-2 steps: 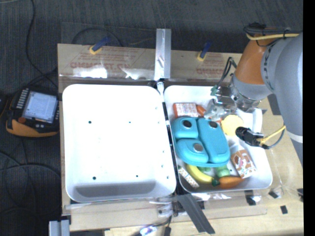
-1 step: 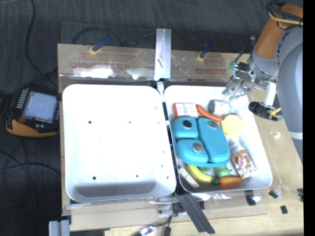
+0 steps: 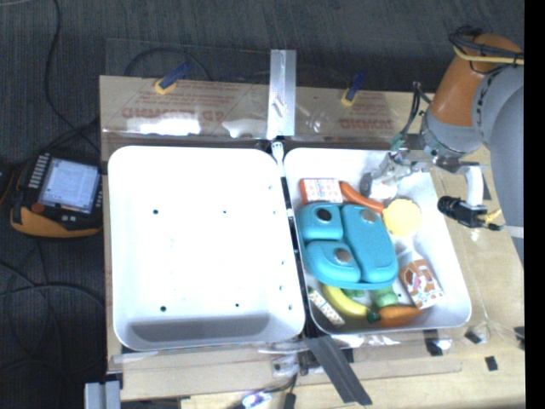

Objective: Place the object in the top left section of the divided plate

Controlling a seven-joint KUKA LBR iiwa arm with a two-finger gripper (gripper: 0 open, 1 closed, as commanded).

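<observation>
Bins side by side: left bin (image 3: 196, 245) bare white; right bin (image 3: 443, 254) crowded with blue divided plate (image 3: 349, 245), banana (image 3: 345, 301), carrot (image 3: 393, 315), small cartons, yellow round piece (image 3: 402, 216) and orange object (image 3: 358, 198). Gripper (image 3: 385, 169) hangs over right bin's far corner, finger spread unclear, just beside orange object, which lies slanting upper-left to lower-right.

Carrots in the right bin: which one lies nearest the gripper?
The upper carrot, by the bin's top, just under the gripper. The other carrot lies at the bin's bottom edge, beside the banana.
</observation>
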